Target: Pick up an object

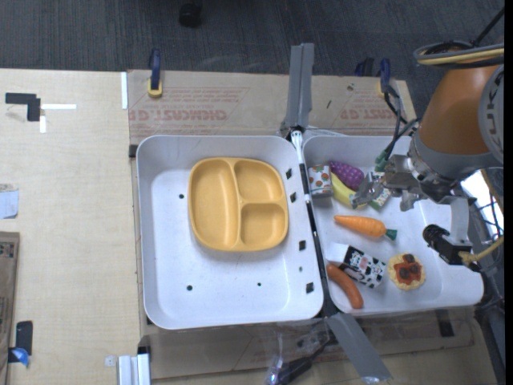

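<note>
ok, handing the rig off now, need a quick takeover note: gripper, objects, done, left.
Gripper: low over the right bin, at its back, beside the banana; nothing seen held.
Right bin: purple grapes, small box, banana, carrot, cow-print toy, sausage, mini pizza.
Left bin: yellow divided plate.
Done: nothing lifted.
Left: grasp and lift one object.

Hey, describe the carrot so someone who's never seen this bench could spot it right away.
Look in the right-hand white bin, the one crowded with toy food. Near its middle lies the carrot, pointing left, below the yellow banana. It alone has a green stub at its right end, unlike the plain orange-red sausage lower down.
</note>
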Available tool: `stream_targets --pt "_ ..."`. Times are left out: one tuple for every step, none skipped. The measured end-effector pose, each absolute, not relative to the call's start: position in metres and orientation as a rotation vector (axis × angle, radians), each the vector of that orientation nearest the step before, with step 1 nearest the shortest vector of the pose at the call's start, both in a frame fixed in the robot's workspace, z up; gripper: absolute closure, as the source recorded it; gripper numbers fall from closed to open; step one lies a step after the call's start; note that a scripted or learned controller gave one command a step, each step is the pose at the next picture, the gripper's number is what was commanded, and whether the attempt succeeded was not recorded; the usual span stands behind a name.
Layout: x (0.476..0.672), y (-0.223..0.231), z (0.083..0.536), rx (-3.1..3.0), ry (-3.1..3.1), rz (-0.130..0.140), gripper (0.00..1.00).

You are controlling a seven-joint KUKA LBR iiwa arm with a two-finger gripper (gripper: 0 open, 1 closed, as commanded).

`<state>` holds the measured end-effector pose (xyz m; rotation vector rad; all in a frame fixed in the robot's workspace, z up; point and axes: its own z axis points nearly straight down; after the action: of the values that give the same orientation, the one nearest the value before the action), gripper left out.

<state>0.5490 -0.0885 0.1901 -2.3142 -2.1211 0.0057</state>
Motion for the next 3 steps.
stream_targets --pt "0.577 -0.112 0.091 -2.187 -2.253 0.003 0.00" --pt "0.599 -0.103 0.152 -2.227 -2.217 0.002 0.00" --pt "0.587 -0.098 0.098 -2.295 -2.158 -0.009 0.00"
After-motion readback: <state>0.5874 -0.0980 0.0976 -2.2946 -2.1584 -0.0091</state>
